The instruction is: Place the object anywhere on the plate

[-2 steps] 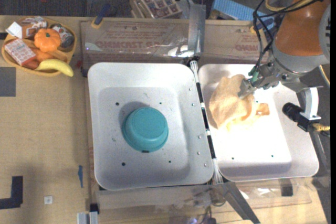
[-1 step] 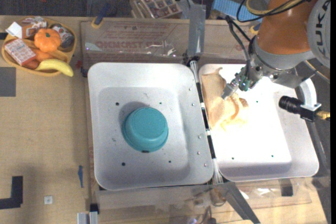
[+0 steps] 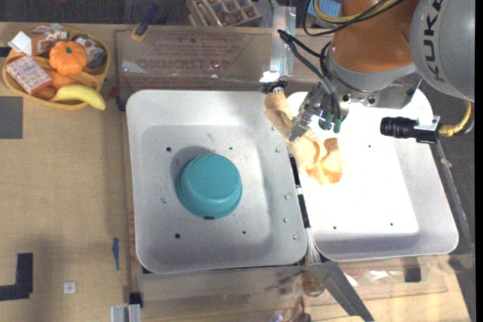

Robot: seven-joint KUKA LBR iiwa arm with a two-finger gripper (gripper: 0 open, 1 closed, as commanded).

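A teal round plate (image 3: 210, 185) lies in the left bin (image 3: 151, 124), a little left of its middle. A pale tan, elongated object (image 3: 278, 111) stands tilted at the divide between the two bins, near the back. My gripper (image 3: 304, 128) hangs right beside it, on its right and touching or nearly touching it, at the left edge of the right bin (image 3: 392, 200). Just below the gripper, a crumpled orange-tan object (image 3: 321, 160) rests on the right bin's floor. The wrist hides where the gripper meets the tan object.
The grey arm with its orange band (image 3: 377, 4) reaches in over the back of the right bin. A black part (image 3: 400, 128) sticks out on its right. A basket of toy food (image 3: 56, 68) sits on the bench at the far left.
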